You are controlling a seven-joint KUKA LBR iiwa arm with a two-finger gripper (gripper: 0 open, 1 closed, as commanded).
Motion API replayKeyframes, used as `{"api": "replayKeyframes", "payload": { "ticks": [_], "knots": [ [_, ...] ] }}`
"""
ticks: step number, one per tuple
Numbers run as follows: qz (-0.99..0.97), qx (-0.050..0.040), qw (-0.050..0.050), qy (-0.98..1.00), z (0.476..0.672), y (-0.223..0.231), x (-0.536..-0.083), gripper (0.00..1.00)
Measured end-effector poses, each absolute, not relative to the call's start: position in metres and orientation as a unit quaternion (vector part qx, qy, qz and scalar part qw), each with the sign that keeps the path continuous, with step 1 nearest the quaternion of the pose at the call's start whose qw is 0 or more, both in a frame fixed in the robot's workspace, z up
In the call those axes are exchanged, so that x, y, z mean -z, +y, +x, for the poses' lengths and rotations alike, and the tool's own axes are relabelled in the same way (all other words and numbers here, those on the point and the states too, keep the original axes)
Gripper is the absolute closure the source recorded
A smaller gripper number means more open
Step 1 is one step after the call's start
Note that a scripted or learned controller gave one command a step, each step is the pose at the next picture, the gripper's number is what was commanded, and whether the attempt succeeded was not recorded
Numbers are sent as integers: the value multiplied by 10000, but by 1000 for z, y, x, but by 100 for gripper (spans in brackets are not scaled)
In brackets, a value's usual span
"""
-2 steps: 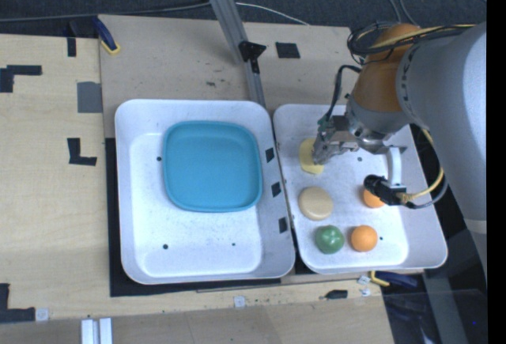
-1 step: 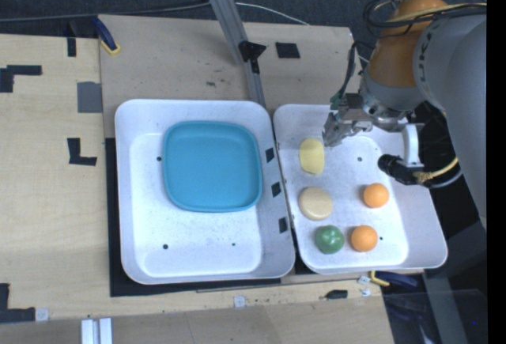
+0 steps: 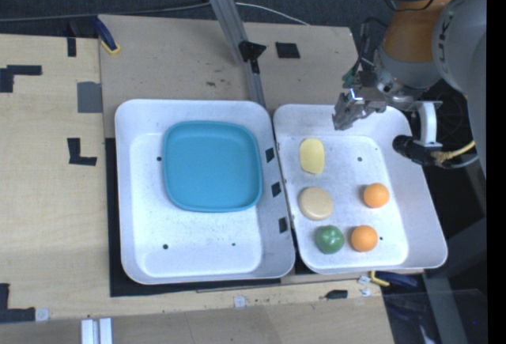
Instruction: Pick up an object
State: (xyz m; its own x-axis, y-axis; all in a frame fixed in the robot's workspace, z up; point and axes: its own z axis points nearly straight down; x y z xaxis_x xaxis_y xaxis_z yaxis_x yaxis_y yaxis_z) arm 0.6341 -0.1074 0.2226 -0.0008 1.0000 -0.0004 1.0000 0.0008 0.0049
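The claw [image 3: 345,118] hangs over the far edge of the right bin [image 3: 395,259], at the end of the grey arm [image 3: 466,26] that enters from the right. Whether its tips are spread or pressed together cannot be told at this angle and size; nothing is visibly between them.

Five objects lie in the right bin, all apart from the claw. The yellow oblong piece [image 3: 312,156] lies nearest, just below and slightly left of the claw. The beige round piece [image 3: 315,203] sits further down the same line, below the yellow one. The green ball [image 3: 329,239] lies below that, near the bin's near wall. One orange ball [image 3: 375,195] lies below and to the right of the claw; a second orange ball [image 3: 364,238] lies further down, beside the green ball.

The left bin [image 3: 134,176], well to the left of the claw, holds a blue square plate [image 3: 212,166] lying flat.
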Motion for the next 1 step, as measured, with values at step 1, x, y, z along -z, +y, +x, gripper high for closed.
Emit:
{"api": "replayKeyframes", "payload": {
  "ticks": [1],
  "knots": [
    [7070,0,-2,7072,634,-107,-226,100]
  ]
}}
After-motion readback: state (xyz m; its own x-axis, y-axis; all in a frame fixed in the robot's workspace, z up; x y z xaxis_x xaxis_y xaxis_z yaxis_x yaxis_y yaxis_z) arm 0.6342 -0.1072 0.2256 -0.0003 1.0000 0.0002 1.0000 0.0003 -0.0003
